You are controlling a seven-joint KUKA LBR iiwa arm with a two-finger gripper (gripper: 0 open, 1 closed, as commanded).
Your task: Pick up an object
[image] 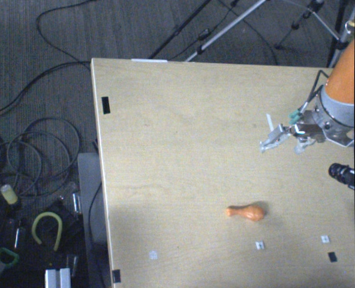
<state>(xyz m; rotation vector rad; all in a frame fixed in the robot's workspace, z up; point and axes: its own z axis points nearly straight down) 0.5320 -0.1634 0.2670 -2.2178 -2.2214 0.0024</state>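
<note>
A small orange object (247,212), bulb-shaped with a thin neck pointing left, lies on the tan bench top (177,143) toward the front right. My gripper (268,134) reaches in from the right edge and hangs above the bench, up and slightly right of the orange object and well apart from it. Its two fingers (273,140) point left and stand spread open with nothing between them. The orange band of the arm (344,77) shows at the right edge.
Small square markers (259,245) dot the bench's front right, and a black tag (105,105) sits near its left edge. Cables and tools (39,161) lie on the floor to the left. Stand legs (243,11) cross the floor behind the bench.
</note>
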